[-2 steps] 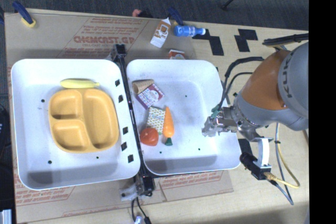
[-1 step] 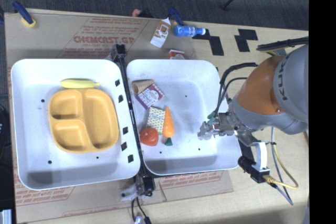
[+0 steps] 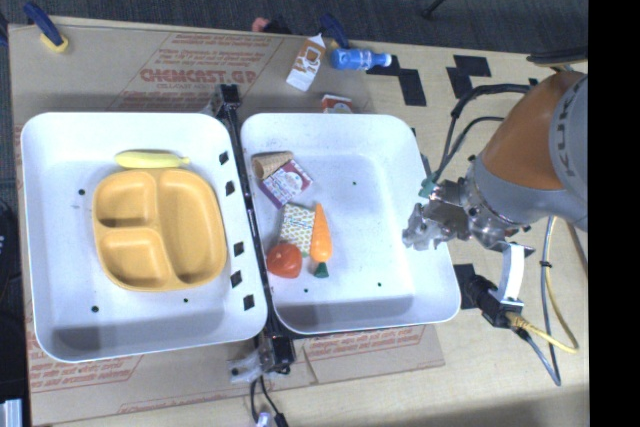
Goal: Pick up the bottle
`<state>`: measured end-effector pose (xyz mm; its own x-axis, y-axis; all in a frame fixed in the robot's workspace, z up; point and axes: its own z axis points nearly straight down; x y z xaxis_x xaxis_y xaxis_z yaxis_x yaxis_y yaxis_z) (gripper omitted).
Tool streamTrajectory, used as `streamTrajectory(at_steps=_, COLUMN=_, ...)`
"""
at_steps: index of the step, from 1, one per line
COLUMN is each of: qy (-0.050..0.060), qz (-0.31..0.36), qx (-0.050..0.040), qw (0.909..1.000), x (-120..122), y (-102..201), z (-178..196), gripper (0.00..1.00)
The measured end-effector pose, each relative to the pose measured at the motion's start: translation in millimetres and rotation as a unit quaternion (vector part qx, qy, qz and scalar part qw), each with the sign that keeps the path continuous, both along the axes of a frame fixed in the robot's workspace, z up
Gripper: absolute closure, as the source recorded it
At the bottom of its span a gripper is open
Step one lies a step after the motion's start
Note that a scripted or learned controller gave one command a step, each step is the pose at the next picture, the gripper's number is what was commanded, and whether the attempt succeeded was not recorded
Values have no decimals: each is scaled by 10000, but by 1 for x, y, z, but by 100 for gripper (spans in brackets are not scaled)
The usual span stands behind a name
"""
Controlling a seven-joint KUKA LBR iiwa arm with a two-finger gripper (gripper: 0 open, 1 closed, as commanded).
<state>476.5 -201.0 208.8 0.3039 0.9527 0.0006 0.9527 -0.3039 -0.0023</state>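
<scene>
Now the gripper [image 3: 418, 233] hung at the right bin's [image 3: 395, 300] right rim, its grasp impossible to read. Up the frame, on the bench past that bin's far edge, the blue bottle [image 3: 352, 60] lay with its long axis left-right.

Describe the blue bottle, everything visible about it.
The blue bottle is small, looks like translucent blue plastic, with a paler end pointing toward the view's right. It lies on its side on the brown bench surface, outside both bins, beyond the far rim of the right bin. A small white-and-orange carton lies just to its left. Nothing grips it; the gripper is at the right bin's right rim.
</scene>
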Motion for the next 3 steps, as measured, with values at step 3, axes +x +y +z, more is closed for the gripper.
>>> streamTrajectory(at_steps=3, qy=6, qz=3023, qx=18, qw=9532, x=0, y=-9, z=-84, gripper=100)
